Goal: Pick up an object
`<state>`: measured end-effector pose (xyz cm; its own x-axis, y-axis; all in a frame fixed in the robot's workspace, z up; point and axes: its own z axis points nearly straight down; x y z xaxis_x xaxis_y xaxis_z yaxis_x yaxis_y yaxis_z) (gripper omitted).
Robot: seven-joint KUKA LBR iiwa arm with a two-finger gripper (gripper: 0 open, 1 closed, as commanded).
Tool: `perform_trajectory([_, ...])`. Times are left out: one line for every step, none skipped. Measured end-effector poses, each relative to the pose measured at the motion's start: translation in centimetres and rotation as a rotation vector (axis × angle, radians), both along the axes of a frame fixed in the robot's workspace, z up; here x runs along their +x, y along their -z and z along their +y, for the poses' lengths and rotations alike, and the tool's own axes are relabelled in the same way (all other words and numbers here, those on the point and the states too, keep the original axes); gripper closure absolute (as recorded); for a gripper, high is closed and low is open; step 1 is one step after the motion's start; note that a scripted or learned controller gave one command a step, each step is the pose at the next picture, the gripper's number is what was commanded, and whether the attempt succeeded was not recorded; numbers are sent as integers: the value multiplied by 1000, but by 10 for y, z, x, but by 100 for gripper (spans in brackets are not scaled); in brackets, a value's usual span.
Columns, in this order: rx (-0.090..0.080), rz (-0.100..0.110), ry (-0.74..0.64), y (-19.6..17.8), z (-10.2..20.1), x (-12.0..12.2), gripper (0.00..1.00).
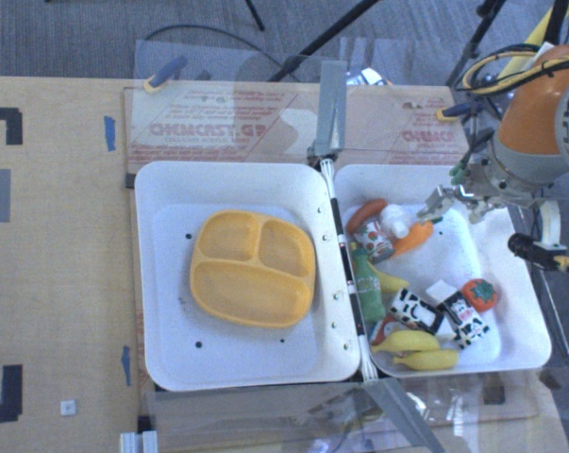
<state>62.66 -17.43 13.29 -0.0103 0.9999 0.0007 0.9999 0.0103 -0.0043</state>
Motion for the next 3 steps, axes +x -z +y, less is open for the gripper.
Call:
perform_trajectory([1, -9, -229, 47, 45, -30, 0])
perform_trajectory([0, -10, -225, 39, 42, -29, 100])
perform_trajectory([0, -4, -282, -88, 123, 31, 100])
